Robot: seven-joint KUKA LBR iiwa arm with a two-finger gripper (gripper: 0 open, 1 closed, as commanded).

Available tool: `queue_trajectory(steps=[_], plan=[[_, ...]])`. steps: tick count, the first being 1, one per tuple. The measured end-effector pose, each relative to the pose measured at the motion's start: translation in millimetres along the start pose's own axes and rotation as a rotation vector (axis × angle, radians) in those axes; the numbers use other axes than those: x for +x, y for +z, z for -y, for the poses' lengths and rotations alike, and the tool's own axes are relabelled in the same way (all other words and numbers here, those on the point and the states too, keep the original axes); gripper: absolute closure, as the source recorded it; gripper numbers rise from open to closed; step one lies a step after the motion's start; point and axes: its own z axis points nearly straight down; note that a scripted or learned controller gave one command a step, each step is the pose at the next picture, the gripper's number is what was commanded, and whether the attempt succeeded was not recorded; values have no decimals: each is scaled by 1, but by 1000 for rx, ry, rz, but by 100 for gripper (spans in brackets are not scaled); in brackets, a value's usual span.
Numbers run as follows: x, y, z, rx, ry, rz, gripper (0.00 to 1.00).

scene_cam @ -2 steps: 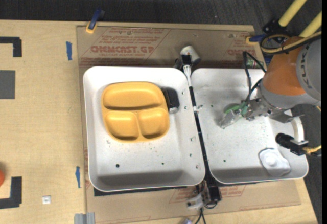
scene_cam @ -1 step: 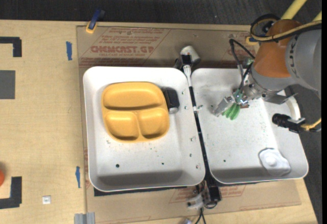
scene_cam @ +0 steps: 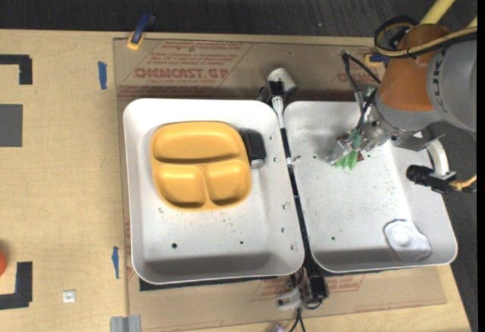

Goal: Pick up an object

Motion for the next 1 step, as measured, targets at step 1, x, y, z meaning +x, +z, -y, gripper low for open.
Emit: queue_trajectory(steps=[1], plan=[[38, -88, -9, 6, 372, -5, 100]])
